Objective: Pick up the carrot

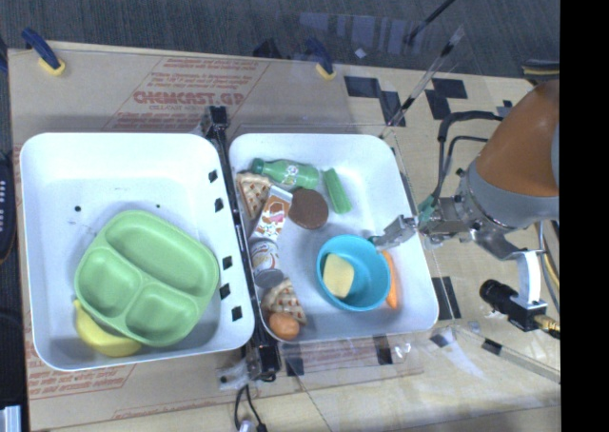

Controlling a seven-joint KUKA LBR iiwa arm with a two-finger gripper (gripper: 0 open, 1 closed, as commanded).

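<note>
The carrot (391,282) is a thin orange stick lying along the right wall of the right bin (404,183), tucked against the right side of a blue bowl (354,273). My gripper (393,231) hangs over the right edge of that bin, just above the carrot's far end and close to the bowl's rim. The grey wrist and orange band reach in from the right. Nothing can be seen held in the gripper.
The right bin also holds a green bottle (285,172), a green cucumber (336,189), a brown cookie (307,208), a waffle (252,194), a snack packet (271,222) and an egg (284,325). A green divided plate (145,275) lies in the left bin (57,168).
</note>
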